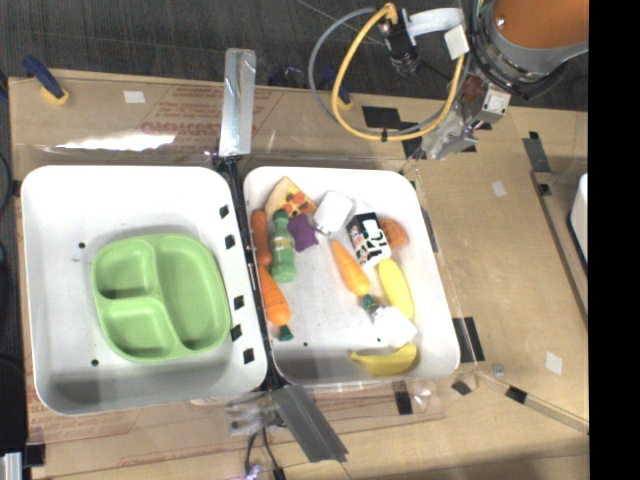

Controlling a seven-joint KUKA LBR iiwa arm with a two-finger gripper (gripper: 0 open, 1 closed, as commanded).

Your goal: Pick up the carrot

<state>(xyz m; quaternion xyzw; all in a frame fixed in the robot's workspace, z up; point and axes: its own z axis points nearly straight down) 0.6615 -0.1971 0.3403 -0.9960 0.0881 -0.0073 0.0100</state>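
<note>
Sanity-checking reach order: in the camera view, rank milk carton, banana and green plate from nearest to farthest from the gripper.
Measured from the gripper, above the right bin's far right corner:
1. Milk carton, upper middle of the right bin.
2. Banana, near edge of the right bin.
3. Green plate, in the left bin.

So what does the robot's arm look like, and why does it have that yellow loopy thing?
The arm has a big orange band with a grey ring below it. A yellow cable and a grey cable loop out from it, probably feeding its hand. The hand is a small greyish part by the right bin's far corner, too blurry for details.
</note>
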